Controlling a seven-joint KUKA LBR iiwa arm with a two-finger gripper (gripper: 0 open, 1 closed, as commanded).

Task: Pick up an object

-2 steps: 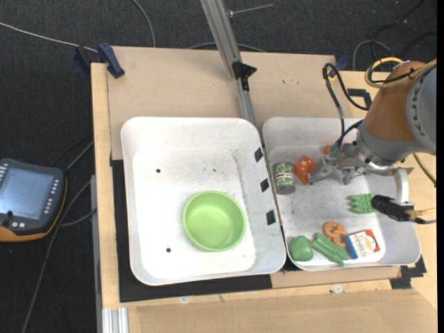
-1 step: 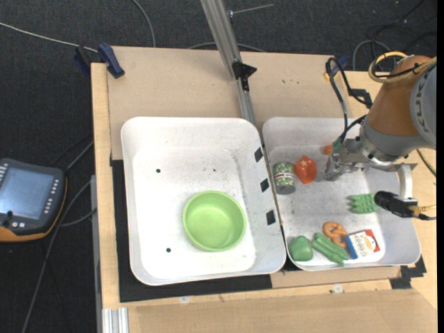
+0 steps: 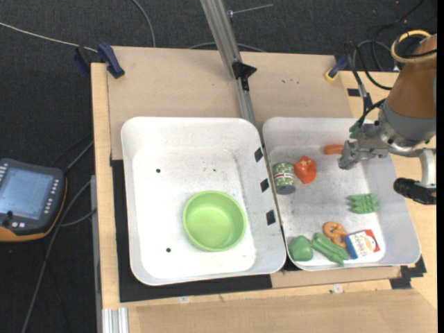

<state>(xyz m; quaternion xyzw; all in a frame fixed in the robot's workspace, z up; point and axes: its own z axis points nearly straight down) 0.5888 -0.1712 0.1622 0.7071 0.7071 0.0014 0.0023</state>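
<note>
The right bin [image 3: 388, 200] holds several small things: a red pepper-like piece [image 3: 305, 170], a small green can [image 3: 283, 177], a thin orange piece [image 3: 334, 148], a green ridged piece [image 3: 363, 202], an orange pretzel-like ring [image 3: 334, 230], a red-and-white packet [image 3: 363, 243], a green bean pod [image 3: 328, 248] and a green rounded piece [image 3: 300, 248]. My gripper [image 3: 349, 158] hangs over the bin's upper right, just right of the thin orange piece and right of the red piece. Nothing shows between its tips.
A lime green bowl [image 3: 214, 220] sits in the left bin [image 3: 146, 186]. A metal pole [image 3: 225, 33] slants down to the seam between the bins. A teach pendant [image 3: 28, 198] lies off the bench at left. Cables run behind the arm at upper right.
</note>
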